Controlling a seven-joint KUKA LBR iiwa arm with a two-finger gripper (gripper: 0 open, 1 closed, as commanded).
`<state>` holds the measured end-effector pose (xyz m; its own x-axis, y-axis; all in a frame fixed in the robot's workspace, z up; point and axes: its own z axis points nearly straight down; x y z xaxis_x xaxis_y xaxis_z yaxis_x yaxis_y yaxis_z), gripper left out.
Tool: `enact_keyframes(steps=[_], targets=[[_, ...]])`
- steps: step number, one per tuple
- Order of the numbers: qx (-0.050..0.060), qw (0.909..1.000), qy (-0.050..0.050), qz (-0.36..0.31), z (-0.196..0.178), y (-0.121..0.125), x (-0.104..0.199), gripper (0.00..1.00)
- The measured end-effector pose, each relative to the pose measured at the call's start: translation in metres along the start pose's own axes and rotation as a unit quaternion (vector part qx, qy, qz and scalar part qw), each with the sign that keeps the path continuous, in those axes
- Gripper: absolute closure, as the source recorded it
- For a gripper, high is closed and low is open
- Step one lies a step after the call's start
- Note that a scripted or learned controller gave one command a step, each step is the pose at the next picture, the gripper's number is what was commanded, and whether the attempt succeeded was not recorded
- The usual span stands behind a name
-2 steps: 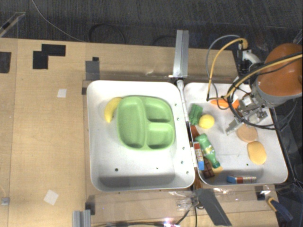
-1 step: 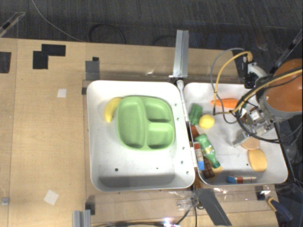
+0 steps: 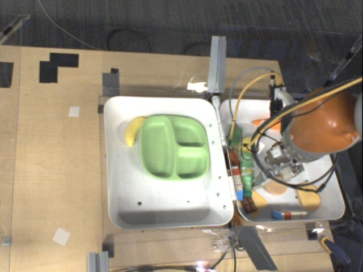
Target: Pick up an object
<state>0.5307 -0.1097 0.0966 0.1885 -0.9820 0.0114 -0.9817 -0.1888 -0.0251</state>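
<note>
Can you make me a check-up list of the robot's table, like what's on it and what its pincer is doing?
Surface: wooden bench bearing two white bins side by side.
Job's things: left bin holds a green divided tray with a yellow banana at its left edge.
Clutter: right bin holds small mixed items, including a green bottle and a marker.
Pincer: pincer low over the right bin; hold unclear.
Cables: yellow and black cables loop along the arm.
Surroundings: dark carpet beyond the bench.
</note>
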Motion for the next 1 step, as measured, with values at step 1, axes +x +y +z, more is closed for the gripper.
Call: enact_keyframes(steps=[1], targets=[[0.005, 0.9994, 0.001, 0.035, -0.0012, 0.0316, -0.0072, 0.0]])
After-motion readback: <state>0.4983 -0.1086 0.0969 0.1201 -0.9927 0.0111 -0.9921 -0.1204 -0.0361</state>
